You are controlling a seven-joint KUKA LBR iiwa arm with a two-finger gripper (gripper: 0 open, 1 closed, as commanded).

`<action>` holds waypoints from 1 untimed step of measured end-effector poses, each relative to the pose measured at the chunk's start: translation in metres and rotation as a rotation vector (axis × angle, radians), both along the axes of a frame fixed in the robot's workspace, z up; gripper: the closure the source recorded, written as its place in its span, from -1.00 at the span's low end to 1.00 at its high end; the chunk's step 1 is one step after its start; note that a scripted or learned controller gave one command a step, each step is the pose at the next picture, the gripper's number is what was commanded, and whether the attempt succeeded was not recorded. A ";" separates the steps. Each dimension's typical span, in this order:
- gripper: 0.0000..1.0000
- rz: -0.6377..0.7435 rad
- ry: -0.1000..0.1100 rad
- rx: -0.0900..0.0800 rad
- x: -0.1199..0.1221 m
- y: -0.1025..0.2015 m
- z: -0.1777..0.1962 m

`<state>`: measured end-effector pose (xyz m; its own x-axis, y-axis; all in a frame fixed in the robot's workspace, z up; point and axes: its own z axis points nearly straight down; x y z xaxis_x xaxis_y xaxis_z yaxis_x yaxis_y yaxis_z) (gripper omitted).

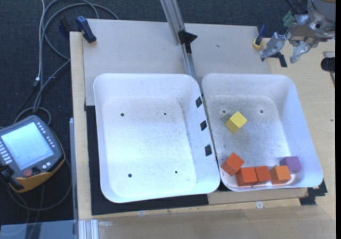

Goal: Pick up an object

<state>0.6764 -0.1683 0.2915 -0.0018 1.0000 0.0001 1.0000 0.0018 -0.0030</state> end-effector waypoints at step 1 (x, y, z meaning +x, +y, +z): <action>-1.00 0.001 0.004 0.002 -0.006 0.024 -0.052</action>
